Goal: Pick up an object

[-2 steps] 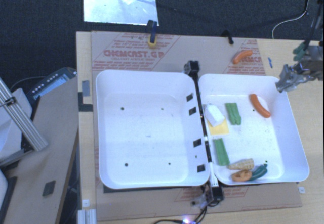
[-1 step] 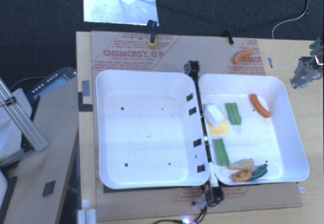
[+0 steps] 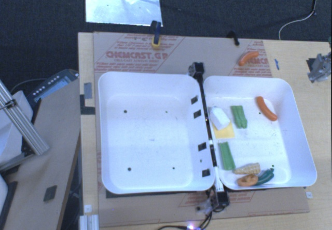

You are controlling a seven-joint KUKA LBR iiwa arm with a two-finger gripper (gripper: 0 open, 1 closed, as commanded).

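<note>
Open floor is offered right of the orange sausage (image 3: 266,108) in the right bin (image 3: 298,120), while passage left of it is crowded by green pieces (image 3: 238,117), white block (image 3: 219,117) and yellow slice (image 3: 224,131).

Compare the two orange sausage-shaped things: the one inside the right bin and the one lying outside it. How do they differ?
The orange piece in the right bin lies on the bin's white floor; the orange piece outside lies on the board behind the bin. The first looks larger, the second smaller. The first slants down to the right, the second up to the right. Both are orange, elongated and rounded.
</note>
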